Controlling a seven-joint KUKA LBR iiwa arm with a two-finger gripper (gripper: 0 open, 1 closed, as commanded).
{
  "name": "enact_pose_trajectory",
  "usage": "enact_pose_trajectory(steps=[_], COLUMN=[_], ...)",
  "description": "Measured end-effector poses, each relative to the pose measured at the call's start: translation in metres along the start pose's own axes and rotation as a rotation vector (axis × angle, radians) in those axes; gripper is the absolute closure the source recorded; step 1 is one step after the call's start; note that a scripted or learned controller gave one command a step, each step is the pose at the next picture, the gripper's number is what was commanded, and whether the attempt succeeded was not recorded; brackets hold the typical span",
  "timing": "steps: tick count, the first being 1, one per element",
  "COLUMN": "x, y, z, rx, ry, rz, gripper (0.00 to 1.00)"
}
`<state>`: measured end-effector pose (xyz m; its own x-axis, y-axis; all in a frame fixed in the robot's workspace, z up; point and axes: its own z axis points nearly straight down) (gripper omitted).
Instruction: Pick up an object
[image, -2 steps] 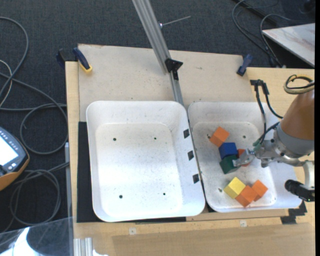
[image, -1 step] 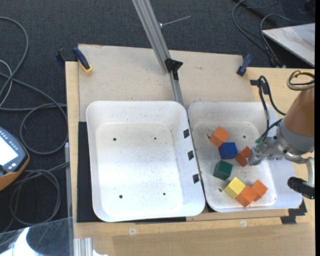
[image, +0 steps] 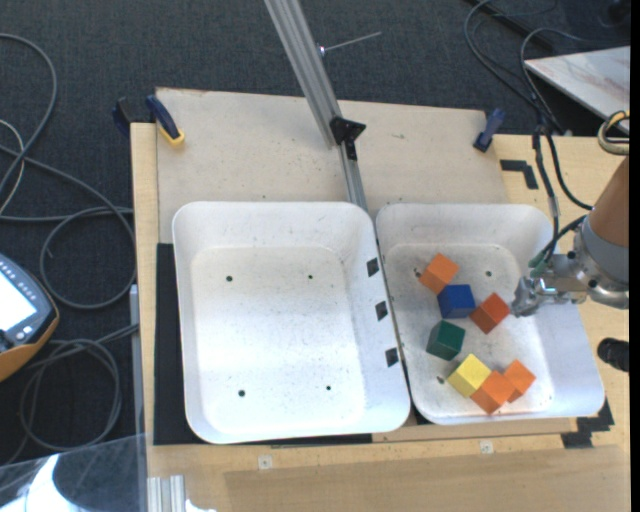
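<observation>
End effector (image: 527, 298) hovering low in right bin (image: 560, 350), just right of red cube (image: 489, 313), likely lining up a grasp; other cubes clustering left of it; grip state unclear.

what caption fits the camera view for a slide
Gripper poised beside a red-orange cube among coloured cubes in the right bin.
</observation>
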<state>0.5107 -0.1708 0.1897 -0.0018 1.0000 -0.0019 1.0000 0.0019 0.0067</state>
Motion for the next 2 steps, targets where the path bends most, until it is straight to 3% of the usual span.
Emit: enact_pose_trajectory(steps=[1,2], x=[0.0,0.043], y=[0.002,0.008], z=[-0.042,-0.046], rx=[0.0,0.004], ry=[0.0,0.003], rz=[0.0,-0.004], gripper=[1.0,1.0])
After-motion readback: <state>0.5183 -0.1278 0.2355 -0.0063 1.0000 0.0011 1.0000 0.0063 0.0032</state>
